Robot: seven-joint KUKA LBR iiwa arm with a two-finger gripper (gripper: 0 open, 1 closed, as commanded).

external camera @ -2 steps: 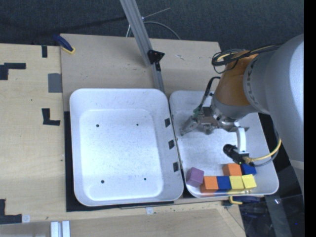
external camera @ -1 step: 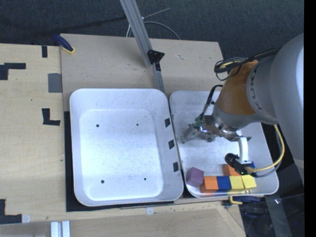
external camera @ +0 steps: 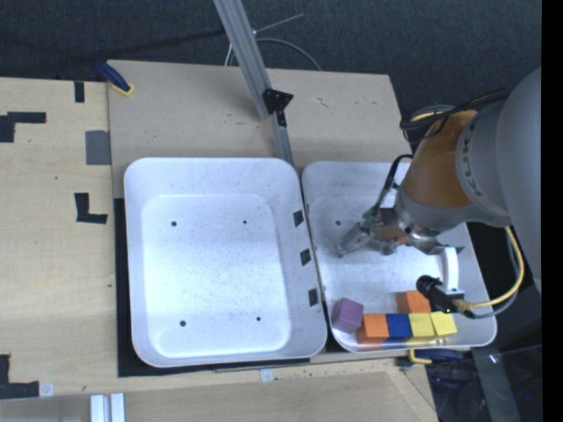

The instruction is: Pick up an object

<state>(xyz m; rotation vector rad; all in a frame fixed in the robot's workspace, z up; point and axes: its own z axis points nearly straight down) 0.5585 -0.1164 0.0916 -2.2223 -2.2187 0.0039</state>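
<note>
two shallow white bins are seen side by side on the tan surface, the left bin larger in view and the right bin partly covered by the arm. the grey arm, with its orange band above the wrist, is reached in from the right and is bent down over the middle of the right bin. the jaws are seen low over the bin floor, pointing toward the left; whether they are spread or pressed together cannot be told, and nothing is seen between them. the objects to be picked are gathered along the near edge of the right bin, well apart from the jaws: a purple block is set nearest the left bin, with an orange block just beside it, then a blue block, a yellow block and a second yellow block in a row. another orange block is placed just behind that row. a grey metal bar is slanted across the surface from the top of the view down to the gap between the bins, and a black clip is fixed on it. a yellow cable is looped beside the right bin.
</note>
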